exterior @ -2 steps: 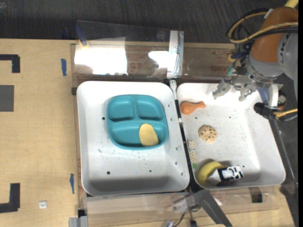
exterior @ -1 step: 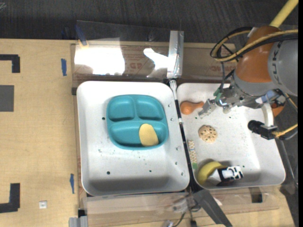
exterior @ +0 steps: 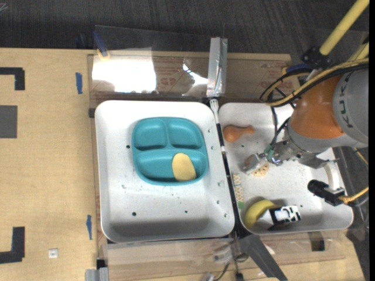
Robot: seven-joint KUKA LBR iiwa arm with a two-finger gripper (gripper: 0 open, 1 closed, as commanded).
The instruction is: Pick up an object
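While jaws (exterior: 256,163) hang over right bin (exterior: 304,218) (grip state unclear), banana (exterior: 258,211) lies below, apart.

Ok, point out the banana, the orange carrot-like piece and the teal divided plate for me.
banana (exterior: 256,211): camera view, on the middle of its yellow curve.
orange carrot-like piece (exterior: 235,133): camera view, on its thick rounded end.
teal divided plate (exterior: 153,134): camera view, on the bare upper left compartment.
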